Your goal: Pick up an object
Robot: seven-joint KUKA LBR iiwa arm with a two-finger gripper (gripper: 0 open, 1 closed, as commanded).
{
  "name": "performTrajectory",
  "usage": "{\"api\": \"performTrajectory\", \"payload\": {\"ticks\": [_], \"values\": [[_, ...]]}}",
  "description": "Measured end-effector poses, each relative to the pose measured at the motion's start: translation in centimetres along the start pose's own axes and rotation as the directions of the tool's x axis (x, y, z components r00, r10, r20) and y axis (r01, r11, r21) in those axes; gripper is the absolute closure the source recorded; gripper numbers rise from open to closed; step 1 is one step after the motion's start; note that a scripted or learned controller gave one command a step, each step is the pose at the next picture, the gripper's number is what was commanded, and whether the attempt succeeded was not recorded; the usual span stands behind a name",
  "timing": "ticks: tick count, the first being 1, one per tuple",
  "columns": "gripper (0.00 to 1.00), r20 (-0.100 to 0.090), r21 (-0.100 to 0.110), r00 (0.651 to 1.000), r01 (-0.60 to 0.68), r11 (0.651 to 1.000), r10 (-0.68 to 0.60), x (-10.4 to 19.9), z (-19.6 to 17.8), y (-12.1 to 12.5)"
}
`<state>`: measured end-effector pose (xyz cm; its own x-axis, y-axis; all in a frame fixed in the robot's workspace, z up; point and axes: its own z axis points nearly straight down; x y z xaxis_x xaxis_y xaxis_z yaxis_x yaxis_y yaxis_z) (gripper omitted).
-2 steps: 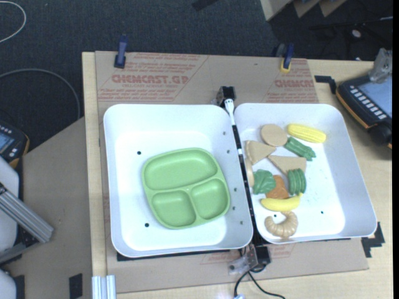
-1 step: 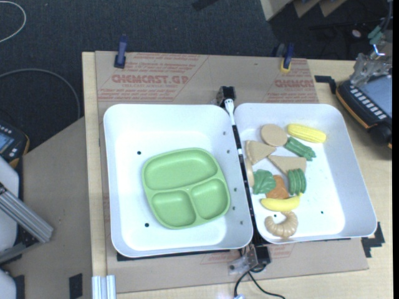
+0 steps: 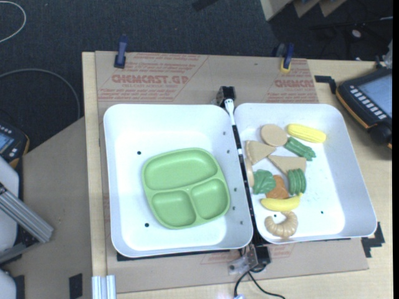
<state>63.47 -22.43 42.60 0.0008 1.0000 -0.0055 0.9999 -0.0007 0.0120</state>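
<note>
The right white bin point(image 3: 349, 167) holds several toy foods in its left half: a yellow corn cob point(image 3: 306, 132), a tan round cookie point(image 3: 272, 134), a green pepper point(image 3: 300, 148), two tan wedges point(image 3: 257, 150) point(image 3: 288, 162), a green leafy piece point(image 3: 263, 180), a green ridged piece point(image 3: 297, 180), an orange piece point(image 3: 278, 189), a yellow banana point(image 3: 280, 203) and a tan shrimp-like curl point(image 3: 282, 224). The left white bin point(image 3: 124, 136) holds a green three-compartment tray point(image 3: 185, 186).
Both bins sit on a brown board point(image 3: 187, 73) fixed by a blue clamp point(image 3: 121, 50) and a second clamp point(image 3: 286, 56). A tablet-like device point(image 3: 372, 98) lies at the right edge. Metal framing point(image 3: 25, 213) stands at the lower left.
</note>
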Motion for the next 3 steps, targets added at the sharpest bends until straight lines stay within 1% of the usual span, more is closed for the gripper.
{"api": "performTrajectory", "payload": {"ticks": [1, 2, 3], "values": [[1.00, -0.010, 0.025, 1.000, 0.003, 1.000, -0.002, 0.3, 17.9, 2.9], [1.00, -0.001, 0.002, 1.000, -0.001, 1.000, 0.001, 0.0, 6.7, -0.6], [1.00, -0.009, 0.020, 1.000, -0.004, 1.000, 0.004, 0.1, 9.4, -12.9]]}}
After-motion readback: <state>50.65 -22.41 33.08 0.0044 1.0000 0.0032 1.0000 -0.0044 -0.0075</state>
